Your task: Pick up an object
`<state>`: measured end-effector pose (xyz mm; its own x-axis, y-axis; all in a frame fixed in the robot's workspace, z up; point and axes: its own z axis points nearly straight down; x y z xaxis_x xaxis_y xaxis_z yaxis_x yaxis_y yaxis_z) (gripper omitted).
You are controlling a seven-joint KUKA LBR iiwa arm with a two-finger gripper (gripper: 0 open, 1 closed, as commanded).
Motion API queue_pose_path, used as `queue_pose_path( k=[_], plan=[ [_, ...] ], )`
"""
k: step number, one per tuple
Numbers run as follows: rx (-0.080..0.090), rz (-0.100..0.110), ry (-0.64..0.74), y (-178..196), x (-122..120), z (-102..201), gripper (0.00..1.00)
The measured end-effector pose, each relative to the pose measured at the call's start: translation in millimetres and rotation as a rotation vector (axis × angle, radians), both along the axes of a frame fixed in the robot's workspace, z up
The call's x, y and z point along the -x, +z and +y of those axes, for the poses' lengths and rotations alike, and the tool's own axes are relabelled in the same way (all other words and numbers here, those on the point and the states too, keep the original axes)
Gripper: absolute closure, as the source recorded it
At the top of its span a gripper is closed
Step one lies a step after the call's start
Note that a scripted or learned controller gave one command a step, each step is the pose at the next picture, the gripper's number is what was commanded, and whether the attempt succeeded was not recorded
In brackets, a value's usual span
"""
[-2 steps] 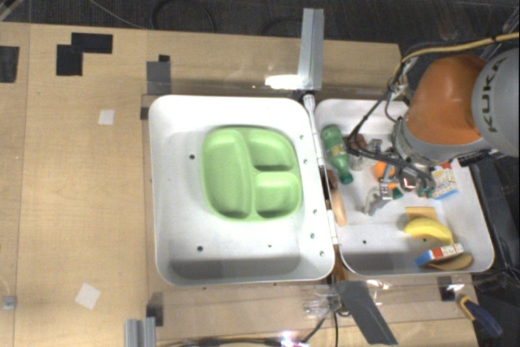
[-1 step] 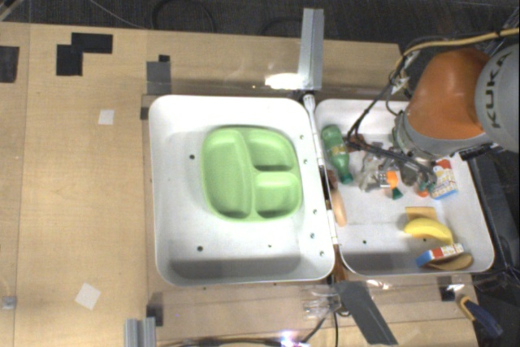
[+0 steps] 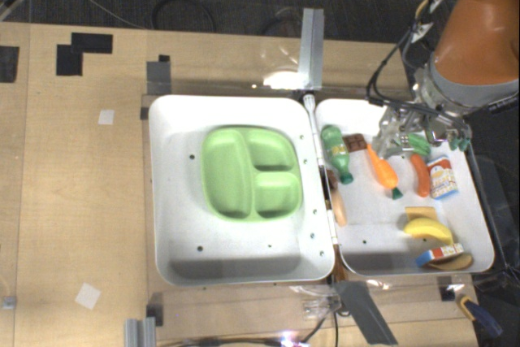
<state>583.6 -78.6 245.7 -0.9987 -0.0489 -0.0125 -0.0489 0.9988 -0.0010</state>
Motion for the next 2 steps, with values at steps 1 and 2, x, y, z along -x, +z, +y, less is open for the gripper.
queue_pose_path(
  k=[1, 2],
  plan=[
    [-0.001, 0.009, -0.001, -4.5, 1.8, -0.3, 0.00],
    [-0.003, 0.020, -0.180, -146.1, 4.0, -21.2, 0.00]
  ],
)
